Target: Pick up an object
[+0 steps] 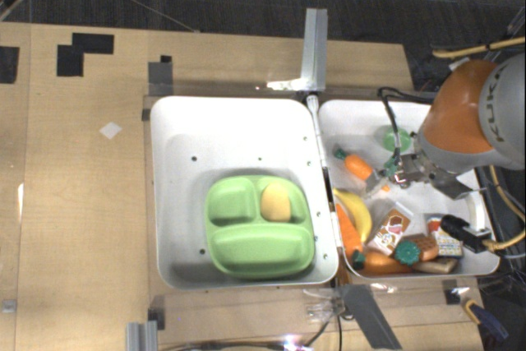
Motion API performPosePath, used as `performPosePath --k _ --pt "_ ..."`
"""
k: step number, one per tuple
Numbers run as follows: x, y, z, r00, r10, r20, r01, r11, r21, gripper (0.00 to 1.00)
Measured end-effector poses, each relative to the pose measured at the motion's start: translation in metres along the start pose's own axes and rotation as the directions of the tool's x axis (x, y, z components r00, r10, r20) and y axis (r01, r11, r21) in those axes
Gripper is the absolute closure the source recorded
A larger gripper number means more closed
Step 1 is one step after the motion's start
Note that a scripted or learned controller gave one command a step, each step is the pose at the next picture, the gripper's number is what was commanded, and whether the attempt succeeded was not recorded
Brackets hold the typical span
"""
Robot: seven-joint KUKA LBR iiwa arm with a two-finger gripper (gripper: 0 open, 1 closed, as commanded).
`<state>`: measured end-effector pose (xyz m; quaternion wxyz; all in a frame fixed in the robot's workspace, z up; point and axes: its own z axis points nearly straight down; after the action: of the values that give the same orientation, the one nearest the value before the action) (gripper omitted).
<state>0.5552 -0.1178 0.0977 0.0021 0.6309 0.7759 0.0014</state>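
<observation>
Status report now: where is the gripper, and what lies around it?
Gripper low over right bin, nothing seen between its fingers. Carrot piece just left of it, banana below. Green tray with yellow fruit in left bin.

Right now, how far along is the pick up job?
Done: a yellow fruit already sits in the green divided tray in the left bin. In hand: nothing visibly; the gripper is low in the right bin, near the small carrot. Left: grasping and lifting.
</observation>
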Motion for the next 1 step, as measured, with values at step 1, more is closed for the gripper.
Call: performPosePath --k 1 --pt "0.0062 0.0415 0.0062 1.0 -0.022 0.004 0.022 1.0 -0.012 0.0"
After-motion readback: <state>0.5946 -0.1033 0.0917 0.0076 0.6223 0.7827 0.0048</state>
